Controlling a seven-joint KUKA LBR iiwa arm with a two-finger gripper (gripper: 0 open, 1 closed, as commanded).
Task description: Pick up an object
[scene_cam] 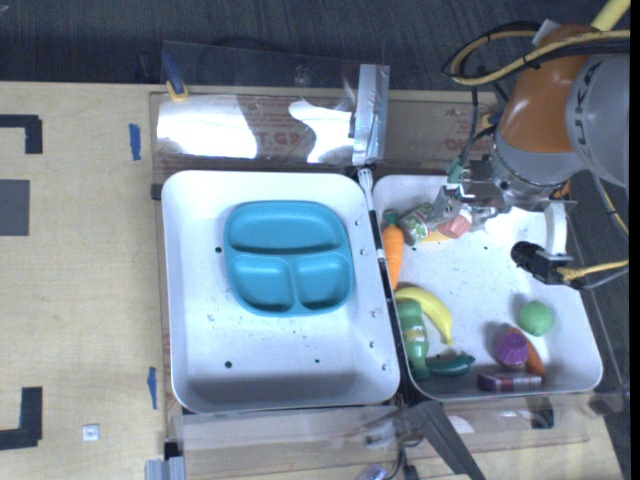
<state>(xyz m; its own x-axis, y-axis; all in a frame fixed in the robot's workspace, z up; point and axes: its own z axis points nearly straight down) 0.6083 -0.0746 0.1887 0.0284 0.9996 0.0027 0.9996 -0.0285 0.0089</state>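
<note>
While gripper (455, 203) hangs low over right bin (580, 368), I cannot tell its state; pink item (455, 226) beneath, nothing visibly lifted, pick pending.

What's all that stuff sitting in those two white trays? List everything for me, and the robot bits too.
Bins: 2, white, side by side on the bench.
Divided plate: 1, light blue, middle of the left bin.
Toy carrot: 1, orange, right bin, along its left wall.
Toy banana: 1, yellow, right bin, lower left.
Green bottle: 1, green, beside the banana.
Green ball: 1, green, right bin, lower right.
Purple toy: 1, purple, below the ball.
Small packet: 1, pinkish, under the gripper.
Arm: 1, grey with orange band, entering from the right.
Gripper: 1, over the right bin's upper left.
</note>
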